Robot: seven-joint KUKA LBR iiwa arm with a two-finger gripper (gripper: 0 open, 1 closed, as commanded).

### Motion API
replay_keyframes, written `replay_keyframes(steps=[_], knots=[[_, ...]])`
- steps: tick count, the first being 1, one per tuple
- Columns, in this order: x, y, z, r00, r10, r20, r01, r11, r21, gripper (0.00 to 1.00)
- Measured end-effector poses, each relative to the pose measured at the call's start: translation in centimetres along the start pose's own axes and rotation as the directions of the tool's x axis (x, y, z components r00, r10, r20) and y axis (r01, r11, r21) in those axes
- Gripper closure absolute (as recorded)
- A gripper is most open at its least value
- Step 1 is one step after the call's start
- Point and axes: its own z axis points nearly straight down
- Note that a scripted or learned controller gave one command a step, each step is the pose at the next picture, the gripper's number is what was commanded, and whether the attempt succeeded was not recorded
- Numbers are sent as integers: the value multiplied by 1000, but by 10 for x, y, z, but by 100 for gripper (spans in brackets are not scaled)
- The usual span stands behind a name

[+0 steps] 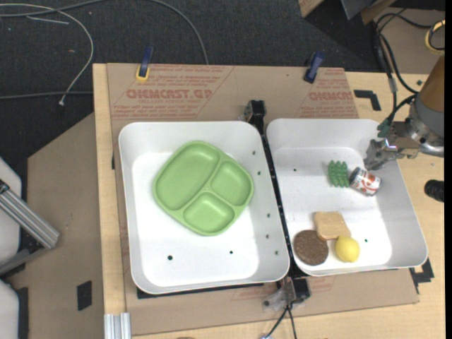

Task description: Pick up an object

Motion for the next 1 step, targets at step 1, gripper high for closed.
replay_keyframes(steps=[1], knots=[[-3,3,-65,1000,-1,0,1,1000,-1,100]])
